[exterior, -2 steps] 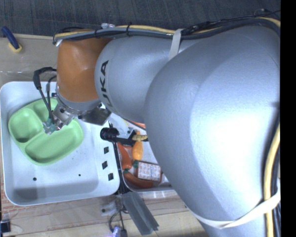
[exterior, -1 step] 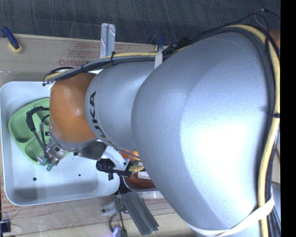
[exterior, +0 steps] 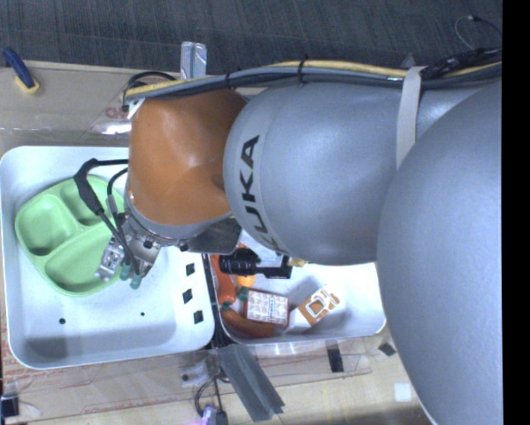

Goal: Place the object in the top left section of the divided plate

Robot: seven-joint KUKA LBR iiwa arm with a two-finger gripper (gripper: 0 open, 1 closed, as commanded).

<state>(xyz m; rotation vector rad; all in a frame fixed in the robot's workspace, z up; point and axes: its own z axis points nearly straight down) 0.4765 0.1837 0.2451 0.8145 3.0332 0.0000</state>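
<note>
The pincer (exterior: 121, 262) hangs over the green plate's (exterior: 43, 224) lower edge in the left bin (exterior: 34, 343); its grip I cannot tell.

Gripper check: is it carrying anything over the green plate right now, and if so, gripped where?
Cannot be told. The gripper sits low over the green divided plate in the left bin, but the arm's orange band hides the fingertips, and no object is visible there.

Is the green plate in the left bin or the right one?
Left bin. The green divided plate lies flat inside its white walls, partly under the arm.
</note>
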